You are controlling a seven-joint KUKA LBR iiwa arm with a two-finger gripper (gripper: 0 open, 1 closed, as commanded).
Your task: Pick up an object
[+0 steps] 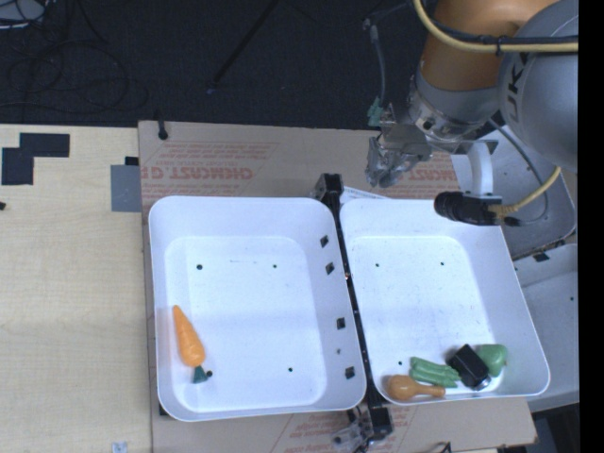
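Observation:
My gripper point(385, 170) hangs above the far edge of the right bin point(429, 253), near the divider between the bins, with nothing visible between its fingers. An orange carrot point(188, 338) with a small green top lies at the near left of the left bin point(236, 253). In the near right corner of the right bin lie a tan pear-shaped piece point(412, 388), a green bean pod point(433, 372), a black block point(468, 365) and a green piece point(493, 355), clustered together and far from the gripper.
The two bins sit side by side on a cardboard sheet point(245, 159), joined by a black clip strip point(342, 291). A pale wooden bench top point(66, 300) stretches to the left. Grey robot base parts point(557, 243) stand to the right.

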